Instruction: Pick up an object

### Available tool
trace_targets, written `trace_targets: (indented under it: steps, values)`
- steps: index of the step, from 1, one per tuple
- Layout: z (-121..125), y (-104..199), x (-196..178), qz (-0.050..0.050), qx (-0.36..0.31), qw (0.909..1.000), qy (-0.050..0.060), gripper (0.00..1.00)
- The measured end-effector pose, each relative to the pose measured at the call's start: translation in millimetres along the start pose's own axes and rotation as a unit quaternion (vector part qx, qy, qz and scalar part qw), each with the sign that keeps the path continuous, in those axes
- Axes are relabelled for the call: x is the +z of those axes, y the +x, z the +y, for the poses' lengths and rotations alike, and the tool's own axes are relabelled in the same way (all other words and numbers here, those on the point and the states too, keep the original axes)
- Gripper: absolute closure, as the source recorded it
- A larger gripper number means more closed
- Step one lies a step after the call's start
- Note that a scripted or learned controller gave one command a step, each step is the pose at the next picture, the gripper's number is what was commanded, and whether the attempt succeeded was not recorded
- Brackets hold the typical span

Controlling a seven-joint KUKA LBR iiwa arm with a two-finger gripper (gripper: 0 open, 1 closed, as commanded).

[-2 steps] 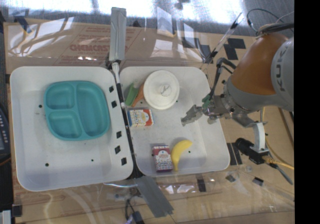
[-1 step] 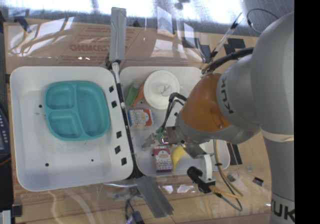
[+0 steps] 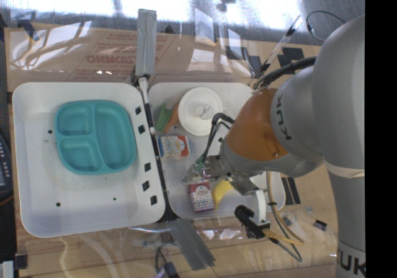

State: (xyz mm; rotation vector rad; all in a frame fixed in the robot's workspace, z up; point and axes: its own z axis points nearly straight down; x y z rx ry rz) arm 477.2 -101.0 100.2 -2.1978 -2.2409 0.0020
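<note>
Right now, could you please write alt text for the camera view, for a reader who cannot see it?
A grey arm with an orange band reaches from the right over the right bin, which holds a white round lid, small cartons and a yellow item. The left bin holds a teal divided tray.

You see the teal tray (image 3: 95, 136) in the left bin (image 3: 31, 165); right of it, the other bin (image 3: 162, 93) holds a white lid (image 3: 200, 111), 2 small cartons (image 3: 174, 146) and a yellow item (image 3: 222, 191) beside the arm (image 3: 291, 128).
</note>
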Motion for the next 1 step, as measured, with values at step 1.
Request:
trace_targets:
  steps: [1]
  values:
    - [1.0,43.1,-156.2,0.000,0.007,1.0000,-0.002,1.00]
